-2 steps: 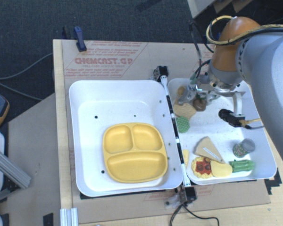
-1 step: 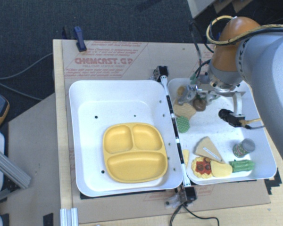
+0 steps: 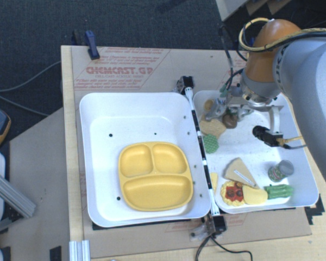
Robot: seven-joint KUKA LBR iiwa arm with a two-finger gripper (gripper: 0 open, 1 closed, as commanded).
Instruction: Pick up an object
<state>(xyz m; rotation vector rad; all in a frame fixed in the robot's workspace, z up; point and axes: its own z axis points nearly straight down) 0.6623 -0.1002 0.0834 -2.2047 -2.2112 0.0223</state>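
My gripper [image 3: 220, 112] hangs low over the far left part of the right bin [image 3: 307, 192], with the grey arm and its orange band reaching in from the right. Directly beneath and in front of it lies a tan, bread-like piece [image 3: 213, 128]. A small brown item [image 3: 230, 121] sits right beside the gripper. A green ridged piece [image 3: 210, 142] lies just nearer, against the bin's left wall. Nothing is visibly held.
The left bin [image 3: 98, 113] holds a yellow divided plate [image 3: 155, 175]. At the near end of the right bin lie a tan wedge [image 3: 240, 172], a pizza slice [image 3: 233, 193], a yellow piece [image 3: 255, 196], a green vegetable [image 3: 278, 191] and a grey can [image 3: 281, 171].
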